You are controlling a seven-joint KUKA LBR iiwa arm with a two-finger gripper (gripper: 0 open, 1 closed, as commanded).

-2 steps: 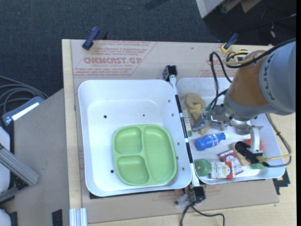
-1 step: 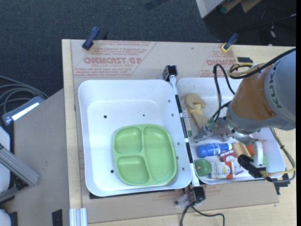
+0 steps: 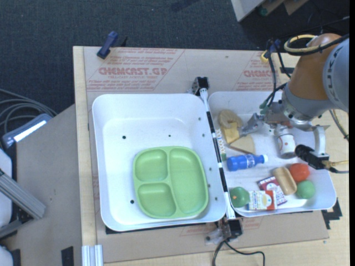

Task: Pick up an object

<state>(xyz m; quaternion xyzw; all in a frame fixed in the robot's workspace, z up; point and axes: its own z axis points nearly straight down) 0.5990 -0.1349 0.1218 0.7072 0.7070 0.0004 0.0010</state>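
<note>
Nearest to me, along the front edge of the right bin (image 3: 327,201), the toys are packed tight: a green ball (image 3: 239,195) at the front left corner, a red and white carton (image 3: 265,197) lying flat beside it, a hot dog bun (image 3: 284,179) leaning on the carton, then a red tomato (image 3: 299,172) and a green fruit (image 3: 305,189) touching each other by the right wall. A grab aimed there risks nudging two things at once and closing on neither, I'd say.

A little further back a blue bottle (image 3: 244,162) lies on its side, cap toward the right, just beside the rail between the bins. It is round and would likely roll off a closing claw, or get pinned against that rail.

Behind it sit a tan wedge (image 3: 242,143) and a crumpled beige piece (image 3: 228,121), close together near the left wall.

The left bin (image 3: 111,126) carries a green divided plate (image 3: 169,182), well apart from the arm.

Further back, the claw (image 3: 256,122) hangs low over the right bin's far half, just right of the beige piece. It holds nothing that I can see, and from here I cannot tell how wide it stands. A white fitting (image 3: 286,143) hangs below the wrist, which might brush things as the arm descends.
</note>
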